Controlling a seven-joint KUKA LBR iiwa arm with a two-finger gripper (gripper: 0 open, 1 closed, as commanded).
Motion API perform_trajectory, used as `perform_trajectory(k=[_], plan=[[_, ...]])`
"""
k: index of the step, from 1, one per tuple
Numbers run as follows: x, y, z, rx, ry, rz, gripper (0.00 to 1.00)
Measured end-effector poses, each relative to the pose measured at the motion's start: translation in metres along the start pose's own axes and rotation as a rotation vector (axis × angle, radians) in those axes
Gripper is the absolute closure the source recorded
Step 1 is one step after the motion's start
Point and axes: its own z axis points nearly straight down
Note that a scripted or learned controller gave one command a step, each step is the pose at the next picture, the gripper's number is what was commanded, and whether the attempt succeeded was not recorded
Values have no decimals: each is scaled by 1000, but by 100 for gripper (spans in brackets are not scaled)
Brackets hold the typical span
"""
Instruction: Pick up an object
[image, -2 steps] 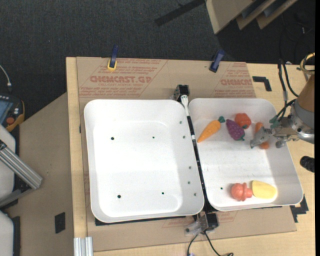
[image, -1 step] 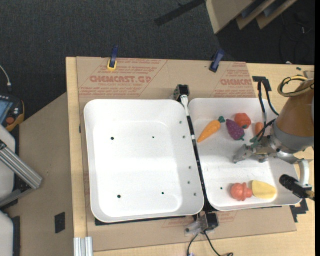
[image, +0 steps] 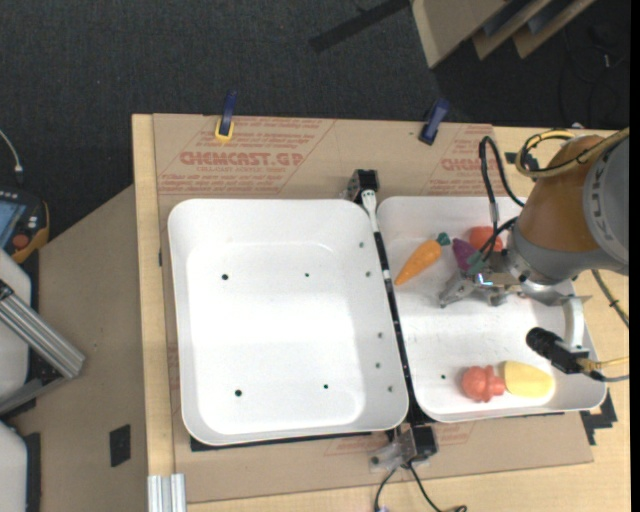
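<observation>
The hand (image: 462, 290), fingers apart and holding nothing, sits low in the right bin (image: 440, 385) beside the toy carrot (image: 418, 262).

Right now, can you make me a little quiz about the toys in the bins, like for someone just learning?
1. True or false: the toy carrot lies in the left bin.
2. Which toy touches the yellow toy at the near edge of the right bin?
A. the red toy
B. the purple toy
C. the carrot
3. Fill in: the tool is over the ____ bin.

Key:
1. False; it lies in the right bin.
2. A
3. right
</observation>
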Motion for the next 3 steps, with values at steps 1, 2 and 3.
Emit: perform_trajectory(k=[1,2,3], plan=[[8,89,3,78,-2,-5,0],[-25,83,2,16,3,9,0],[-65,2,-1,9,16,6,0]])
